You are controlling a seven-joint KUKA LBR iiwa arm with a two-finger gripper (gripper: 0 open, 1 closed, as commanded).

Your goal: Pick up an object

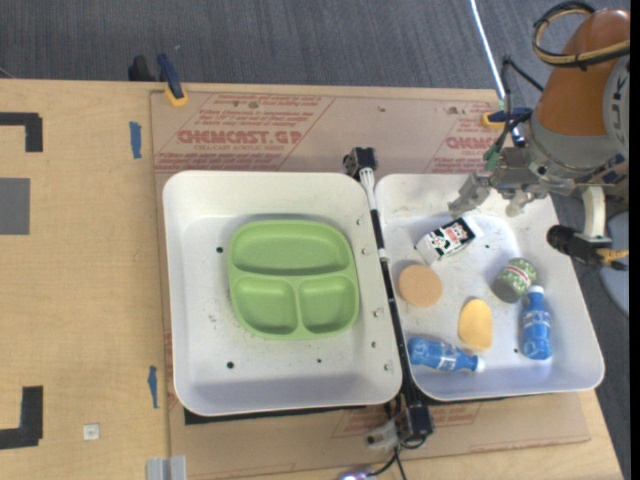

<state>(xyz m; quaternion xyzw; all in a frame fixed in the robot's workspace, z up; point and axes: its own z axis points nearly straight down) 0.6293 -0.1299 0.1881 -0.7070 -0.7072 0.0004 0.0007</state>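
The right bin [570,373] holds several small objects. A black-and-white carton [447,238] lies near its back. A tan round disc [420,285] and a yellow lemon-shaped piece [476,323] sit in the middle. One blue bottle [443,356] lies at the front, and a second blue bottle [536,323] rests along the right side below a green-grey can [513,278]. My gripper [492,200] hangs over the bin's back part, just up and right of the carton. It is open, with nothing between its spread fingers.
The left bin [190,268] carries a green divided plate [295,276]. A ridge [378,258] where the two bin walls meet separates them. Cardboard [250,133] lies under both bins, and a cable clip [359,160] sits at the ridge's far end.
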